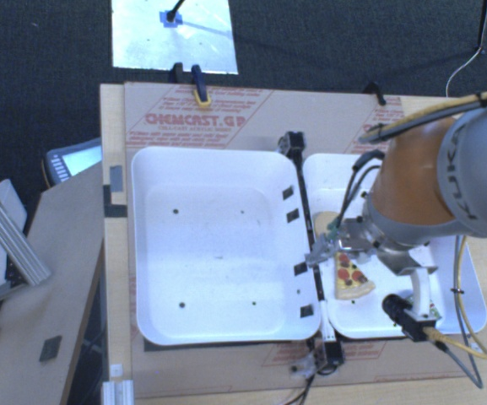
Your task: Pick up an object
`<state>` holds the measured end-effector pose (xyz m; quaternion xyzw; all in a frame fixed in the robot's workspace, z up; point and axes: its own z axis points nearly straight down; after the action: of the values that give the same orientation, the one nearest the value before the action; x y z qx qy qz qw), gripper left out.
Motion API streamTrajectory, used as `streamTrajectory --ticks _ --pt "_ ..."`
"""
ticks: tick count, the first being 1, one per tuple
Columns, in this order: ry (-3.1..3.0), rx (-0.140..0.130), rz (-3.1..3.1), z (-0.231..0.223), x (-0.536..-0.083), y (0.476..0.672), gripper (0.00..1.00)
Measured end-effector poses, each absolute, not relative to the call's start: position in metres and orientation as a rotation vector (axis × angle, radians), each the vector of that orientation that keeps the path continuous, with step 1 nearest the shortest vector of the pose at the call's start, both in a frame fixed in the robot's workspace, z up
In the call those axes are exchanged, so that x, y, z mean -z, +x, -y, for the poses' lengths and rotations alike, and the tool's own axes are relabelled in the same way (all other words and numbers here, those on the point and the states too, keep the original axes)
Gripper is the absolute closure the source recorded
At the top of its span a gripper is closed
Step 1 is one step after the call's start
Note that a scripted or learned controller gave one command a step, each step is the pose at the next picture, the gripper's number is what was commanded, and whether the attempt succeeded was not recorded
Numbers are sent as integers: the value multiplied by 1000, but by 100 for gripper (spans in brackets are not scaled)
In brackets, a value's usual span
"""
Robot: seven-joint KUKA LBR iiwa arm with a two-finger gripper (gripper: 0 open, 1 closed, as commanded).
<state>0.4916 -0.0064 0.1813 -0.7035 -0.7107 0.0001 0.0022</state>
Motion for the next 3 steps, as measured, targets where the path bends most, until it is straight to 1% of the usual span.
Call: streamTrajectory --ticks 1,2,3 --pt "-2218 4 2228 11 -195 493 100" --pt "-2237 -1 2217 116 -232 486 100" --pt "-2213 18 2242 41 -339 489 100"
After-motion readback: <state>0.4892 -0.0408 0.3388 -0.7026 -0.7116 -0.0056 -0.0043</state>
